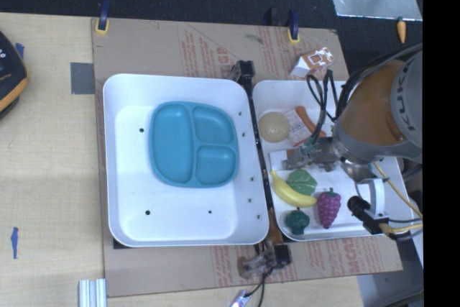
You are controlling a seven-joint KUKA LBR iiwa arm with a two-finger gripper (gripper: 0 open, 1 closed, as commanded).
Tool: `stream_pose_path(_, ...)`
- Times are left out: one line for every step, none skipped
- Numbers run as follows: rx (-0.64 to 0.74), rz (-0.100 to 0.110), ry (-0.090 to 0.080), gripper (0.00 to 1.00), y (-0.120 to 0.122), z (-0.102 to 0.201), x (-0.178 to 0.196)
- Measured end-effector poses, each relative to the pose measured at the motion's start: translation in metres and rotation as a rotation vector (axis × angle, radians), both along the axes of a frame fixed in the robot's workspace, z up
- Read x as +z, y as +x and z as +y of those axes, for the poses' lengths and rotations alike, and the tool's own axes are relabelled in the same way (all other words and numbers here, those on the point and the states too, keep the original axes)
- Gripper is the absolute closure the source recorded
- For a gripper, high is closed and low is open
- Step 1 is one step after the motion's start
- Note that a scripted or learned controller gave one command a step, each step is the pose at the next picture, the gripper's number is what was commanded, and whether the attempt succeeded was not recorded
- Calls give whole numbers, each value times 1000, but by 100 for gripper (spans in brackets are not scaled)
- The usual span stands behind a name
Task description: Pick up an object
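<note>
Right bin [267, 93] as landmark, pincer [310, 154] low over its middle, grip state impossible to tell, banana [291, 193], grapes [328, 206] and broccoli [297, 220] along its near edge, blue plate [192, 143] in the bin left of it

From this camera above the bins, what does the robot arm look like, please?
The arm is bulky and rounded, with a grey shell and a broad orange band above the wrist. Black cables loop beside it, and thin yellow wires run near a black and white part at the lower right. The gripper is dark metal.
</note>
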State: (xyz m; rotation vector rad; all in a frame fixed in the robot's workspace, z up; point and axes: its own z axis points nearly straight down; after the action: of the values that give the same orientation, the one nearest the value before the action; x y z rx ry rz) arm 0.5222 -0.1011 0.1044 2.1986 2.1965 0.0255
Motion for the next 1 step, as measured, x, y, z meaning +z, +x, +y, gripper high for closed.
stream_pose_path(4, 34, 8, 0, -33, 5, -12)
